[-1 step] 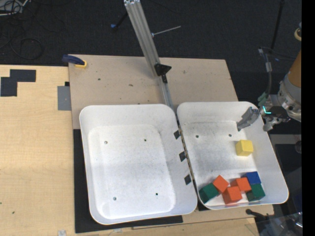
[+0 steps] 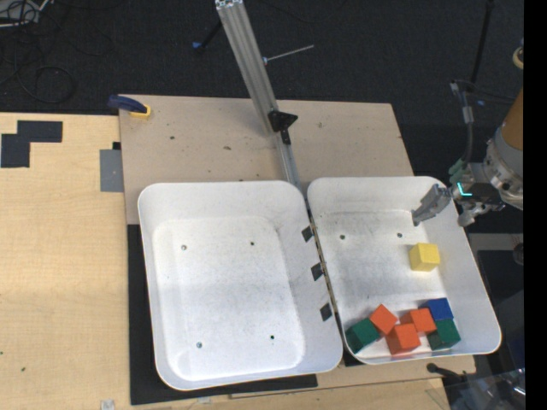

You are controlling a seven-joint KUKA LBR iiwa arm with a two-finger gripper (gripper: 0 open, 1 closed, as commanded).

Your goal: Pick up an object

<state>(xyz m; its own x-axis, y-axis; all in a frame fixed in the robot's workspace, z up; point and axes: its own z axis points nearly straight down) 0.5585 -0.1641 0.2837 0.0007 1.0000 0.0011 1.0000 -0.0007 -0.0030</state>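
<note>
We see the pincer (image 2: 444, 202) hovering over the right bin (image 2: 367, 229) near its far right rim, but whether it is released or clenched we cannot tell; nothing appears to sit in it. Just below it in the view, a yellow block (image 2: 425, 256) lies alone. At the bin's near corner three orange blocks (image 2: 403, 327), two green blocks (image 2: 363, 334) and a blue block (image 2: 439, 308) crowd together. The left bin (image 2: 226, 284) sits alongside on the counter (image 2: 60, 254).
</note>
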